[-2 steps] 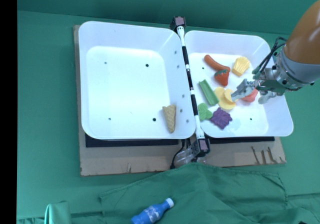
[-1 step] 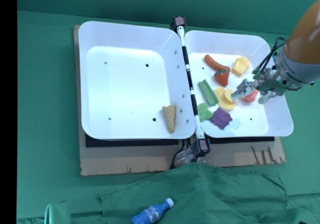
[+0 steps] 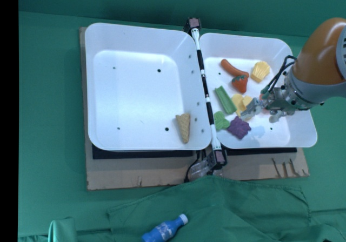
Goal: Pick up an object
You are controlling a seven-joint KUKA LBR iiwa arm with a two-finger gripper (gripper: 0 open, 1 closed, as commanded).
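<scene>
Toys for picking lie untouched, so the lift is not yet done: a ridged ice-cream cone [image 3: 183,126] in the left bin [image 3: 108,46], then a green stick [image 3: 224,100], purple bumpy cluster [image 3: 238,127] and yellow pieces [image 3: 241,102] in the right bin [image 3: 303,135]. Whether the gripper [image 3: 258,107] is released or clenched, I cannot tell.
</scene>
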